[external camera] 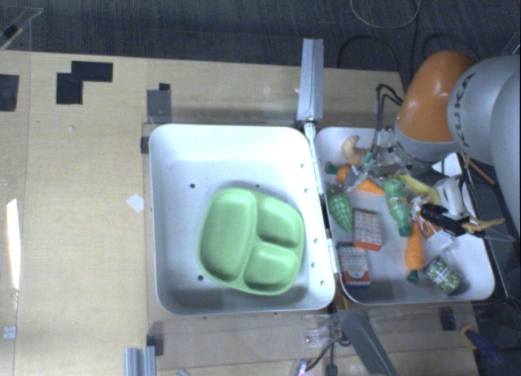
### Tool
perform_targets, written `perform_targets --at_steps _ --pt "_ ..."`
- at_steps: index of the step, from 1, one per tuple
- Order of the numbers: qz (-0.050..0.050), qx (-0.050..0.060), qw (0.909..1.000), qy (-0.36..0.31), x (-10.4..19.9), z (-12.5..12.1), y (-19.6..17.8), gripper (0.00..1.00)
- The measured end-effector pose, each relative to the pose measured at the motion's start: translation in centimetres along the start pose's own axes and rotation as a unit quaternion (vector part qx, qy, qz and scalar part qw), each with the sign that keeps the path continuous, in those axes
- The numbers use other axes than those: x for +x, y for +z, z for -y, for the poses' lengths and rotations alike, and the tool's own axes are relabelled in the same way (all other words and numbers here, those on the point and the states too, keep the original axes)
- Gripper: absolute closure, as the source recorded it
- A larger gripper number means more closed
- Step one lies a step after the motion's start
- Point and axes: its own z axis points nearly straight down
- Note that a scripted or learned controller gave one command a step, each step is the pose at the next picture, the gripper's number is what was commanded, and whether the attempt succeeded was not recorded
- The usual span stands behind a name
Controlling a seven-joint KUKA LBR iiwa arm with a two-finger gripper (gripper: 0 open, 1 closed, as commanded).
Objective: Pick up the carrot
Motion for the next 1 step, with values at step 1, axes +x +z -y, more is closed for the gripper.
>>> perform_targets --at_steps 1 --pt "-0.001 0.000 1.0000 0.007 3.52 1.17 -9.13 0.00"
